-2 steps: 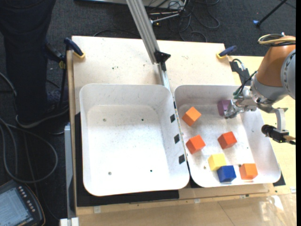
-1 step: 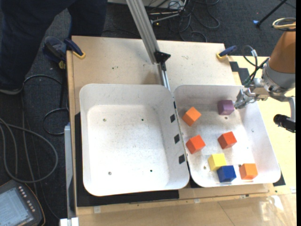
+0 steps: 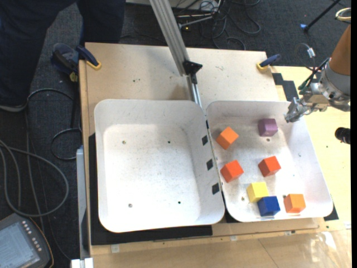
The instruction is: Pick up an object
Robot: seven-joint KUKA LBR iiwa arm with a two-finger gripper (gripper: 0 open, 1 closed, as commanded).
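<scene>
The arm is cut off at the frame's right edge; its gripper (image 3: 292, 116) hangs over the right bin's (image 3: 312, 155) far rim, nothing between its narrowly parted tips. The purple block (image 3: 268, 127) sits just left of it. Wooden bench (image 3: 145, 74), dark carpet with cables.

Even, soft light is falling from above; the white bins (image 3: 150, 121) are glaring mildly, cubes are casting faint shadows, and focus is slightly soft.
</scene>
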